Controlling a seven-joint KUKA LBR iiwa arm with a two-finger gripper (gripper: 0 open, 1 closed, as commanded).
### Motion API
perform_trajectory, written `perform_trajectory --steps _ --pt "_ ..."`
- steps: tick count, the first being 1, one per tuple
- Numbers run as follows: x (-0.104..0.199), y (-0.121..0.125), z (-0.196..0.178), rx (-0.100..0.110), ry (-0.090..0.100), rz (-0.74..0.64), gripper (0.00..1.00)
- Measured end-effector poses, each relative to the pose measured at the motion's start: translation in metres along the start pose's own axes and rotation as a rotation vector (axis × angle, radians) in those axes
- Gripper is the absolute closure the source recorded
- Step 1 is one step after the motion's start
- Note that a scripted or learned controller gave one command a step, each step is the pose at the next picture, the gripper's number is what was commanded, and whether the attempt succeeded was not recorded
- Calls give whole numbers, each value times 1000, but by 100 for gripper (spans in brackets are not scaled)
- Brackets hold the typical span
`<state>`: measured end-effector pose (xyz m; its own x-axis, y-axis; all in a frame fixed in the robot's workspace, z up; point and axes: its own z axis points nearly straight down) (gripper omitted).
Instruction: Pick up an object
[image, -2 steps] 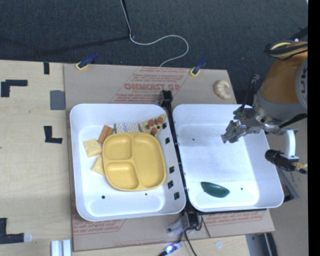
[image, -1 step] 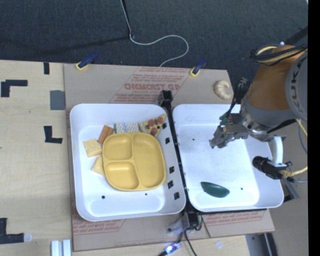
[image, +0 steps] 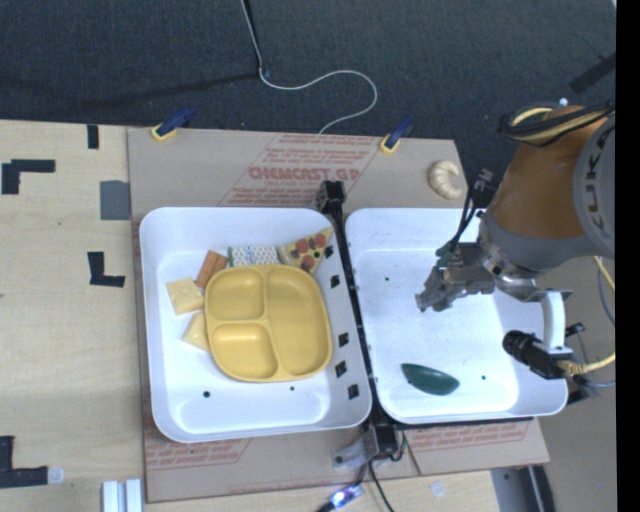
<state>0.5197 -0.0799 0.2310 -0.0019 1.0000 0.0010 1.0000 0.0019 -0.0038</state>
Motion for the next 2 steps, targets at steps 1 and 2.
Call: perform_trajectory --steps 1,2 --pt "4 -10 4 0 -1 2 100" --pt "7 6 -1 -3 -1 0 100"
